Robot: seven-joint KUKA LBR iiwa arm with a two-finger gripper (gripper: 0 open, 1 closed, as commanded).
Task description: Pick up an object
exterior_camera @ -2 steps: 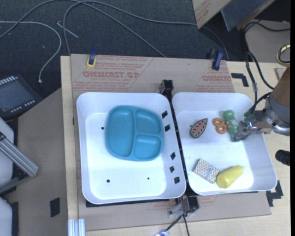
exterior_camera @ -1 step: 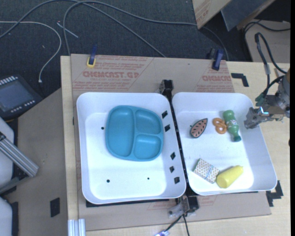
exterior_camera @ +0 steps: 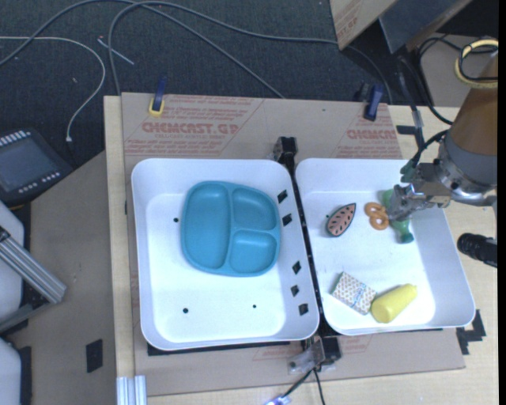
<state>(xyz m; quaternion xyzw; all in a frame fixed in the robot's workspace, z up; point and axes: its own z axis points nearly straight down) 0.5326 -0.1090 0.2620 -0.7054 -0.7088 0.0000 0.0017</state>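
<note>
My gripper hangs low over the upper right part of the right bin. Directly below it lies a small green object, partly hidden by the gripper. An orange ring-shaped piece rests just to the gripper's left. Further left is a brown oval piece with dark dots. Near the bin's front lie a white patterned block and a yellow bottle-like object, touching each other.
The left bin holds a blue divided plate. A black divider with clips runs between the bins. Cables and a cardboard box edge lie beyond the bench's far side.
</note>
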